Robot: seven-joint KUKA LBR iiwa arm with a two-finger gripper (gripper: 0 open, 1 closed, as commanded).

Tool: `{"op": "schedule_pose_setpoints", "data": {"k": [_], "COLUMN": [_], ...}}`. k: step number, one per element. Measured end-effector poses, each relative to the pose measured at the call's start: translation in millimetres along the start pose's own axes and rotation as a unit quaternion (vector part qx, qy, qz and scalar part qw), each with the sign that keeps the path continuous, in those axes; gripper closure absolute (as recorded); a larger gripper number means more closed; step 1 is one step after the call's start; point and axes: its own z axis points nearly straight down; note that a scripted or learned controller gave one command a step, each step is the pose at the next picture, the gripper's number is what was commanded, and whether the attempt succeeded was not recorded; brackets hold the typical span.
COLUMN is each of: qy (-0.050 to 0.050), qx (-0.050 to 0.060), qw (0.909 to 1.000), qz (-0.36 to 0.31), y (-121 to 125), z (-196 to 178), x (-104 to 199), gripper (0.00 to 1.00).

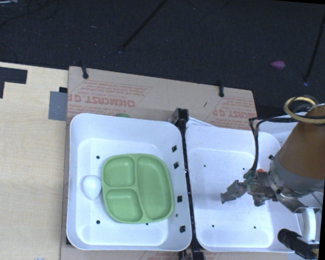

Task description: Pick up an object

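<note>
My pincer [233,192] hangs over the right bin [217,160], low above its white floor, toward the side nearest my arm; my arm [306,152] comes in from the right, its orange band just above the grey wrist; whether my pincer is parted or closed I cannot tell, for from this slant it reads as one dark, blurred shape, and I see nothing between its tips.

The things I might lift lie in the left bin [88,131], well apart from my pincer and across the black divider [184,186] where the two bins meet; a green plate [138,188] with three compartments lies flat near the middle of that bin; a small white egg-shaped object [92,186] rests just beside the plate's left edge, close enough that I cannot say whether they touch.

Both bins sit on a sheet of brown cardboard [154,100] printed with red lettering, itself on the pale wooden bench [15,169].
</note>
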Motion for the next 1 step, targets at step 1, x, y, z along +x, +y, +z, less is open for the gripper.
{"op": "schedule_pose_setpoints", "data": {"k": [1], "qy": [-0.001], "qx": [-0.005], "qw": [1.0], "qz": [-0.001], "y": [2.3], "z": [-5.0], "x": [-0.3], "gripper": [0.0]}}
